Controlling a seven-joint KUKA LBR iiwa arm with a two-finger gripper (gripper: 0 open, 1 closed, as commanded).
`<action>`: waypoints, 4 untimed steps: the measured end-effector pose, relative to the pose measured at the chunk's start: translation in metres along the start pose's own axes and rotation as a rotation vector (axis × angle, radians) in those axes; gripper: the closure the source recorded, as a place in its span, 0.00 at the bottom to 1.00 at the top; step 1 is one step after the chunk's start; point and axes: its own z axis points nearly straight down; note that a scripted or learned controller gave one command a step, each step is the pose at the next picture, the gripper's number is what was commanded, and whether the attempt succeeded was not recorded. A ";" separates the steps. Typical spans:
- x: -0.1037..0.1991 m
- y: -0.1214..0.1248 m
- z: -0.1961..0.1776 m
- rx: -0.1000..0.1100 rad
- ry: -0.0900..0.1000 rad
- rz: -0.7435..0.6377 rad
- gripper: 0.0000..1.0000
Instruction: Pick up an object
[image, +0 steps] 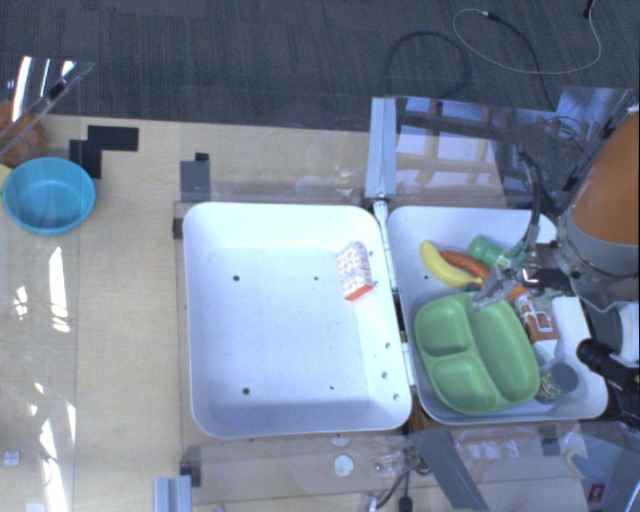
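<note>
From above, the end effector (497, 284) hovers over the right bin (590, 405), at the top edge of a green divided tray (475, 352); I cannot tell its state; a banana (437, 264) lies just beside; a small packet (353, 271) rests in the left bin (280, 400).

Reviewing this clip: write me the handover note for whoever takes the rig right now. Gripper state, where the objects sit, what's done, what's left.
Gripper: low over the right bin, at the upper edge of the green divided tray; nothing visibly between its fingers.
Right bin: green divided tray in the middle; banana, an orange item and a green item at the top; a small can by the tray's lower right.
Left bin: one small red-and-white packet near its right wall.
Outside the bins: blue bowl at far left.
Done: arm is down among the objects. Left: grasp and lift one.
</note>
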 end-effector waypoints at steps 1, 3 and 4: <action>-0.005 0.048 0.084 0.001 0.000 -0.011 0.00; -0.022 0.120 0.162 -0.002 0.003 0.050 1.00; 0.011 0.151 0.059 -0.003 -0.001 0.067 1.00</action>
